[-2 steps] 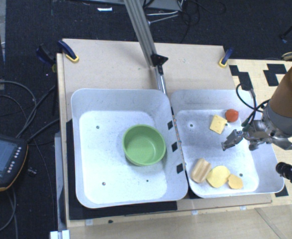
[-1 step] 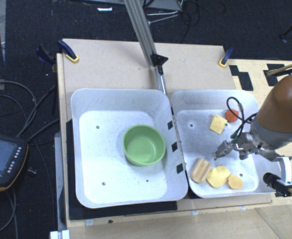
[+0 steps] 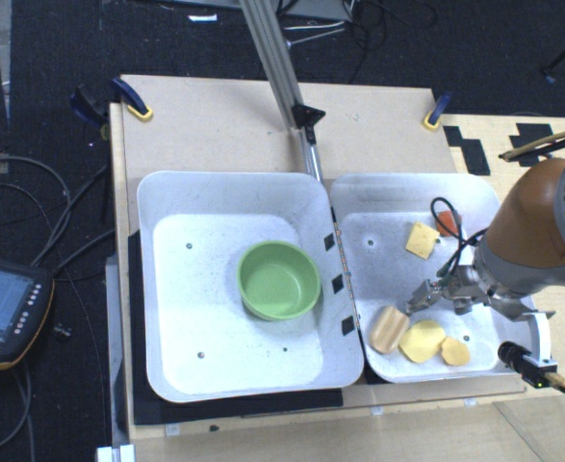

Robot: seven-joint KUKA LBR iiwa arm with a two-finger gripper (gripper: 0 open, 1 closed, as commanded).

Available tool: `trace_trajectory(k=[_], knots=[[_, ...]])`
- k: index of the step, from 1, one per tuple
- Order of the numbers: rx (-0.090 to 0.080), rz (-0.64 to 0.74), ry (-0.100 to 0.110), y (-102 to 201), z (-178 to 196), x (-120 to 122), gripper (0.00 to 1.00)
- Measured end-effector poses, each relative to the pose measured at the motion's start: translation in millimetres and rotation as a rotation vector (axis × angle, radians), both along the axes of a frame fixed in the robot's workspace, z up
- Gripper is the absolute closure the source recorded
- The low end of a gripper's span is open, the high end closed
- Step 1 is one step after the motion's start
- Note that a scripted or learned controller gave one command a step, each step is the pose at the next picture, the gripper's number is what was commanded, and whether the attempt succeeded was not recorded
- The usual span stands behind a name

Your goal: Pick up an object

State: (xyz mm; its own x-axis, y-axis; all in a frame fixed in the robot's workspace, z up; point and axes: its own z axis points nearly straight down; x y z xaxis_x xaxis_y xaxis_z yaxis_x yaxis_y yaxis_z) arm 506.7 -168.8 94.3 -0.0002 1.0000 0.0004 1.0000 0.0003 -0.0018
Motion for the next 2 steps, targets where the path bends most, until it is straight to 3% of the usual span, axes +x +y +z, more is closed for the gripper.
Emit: trace_trajectory(k=[1,2], knots=[[-0.001,0.0,-0.004,-0.4,11.9,1.0,1.0],[-0.002,0.0,-0.007,-4.2,73.8,1.9,1.0]])
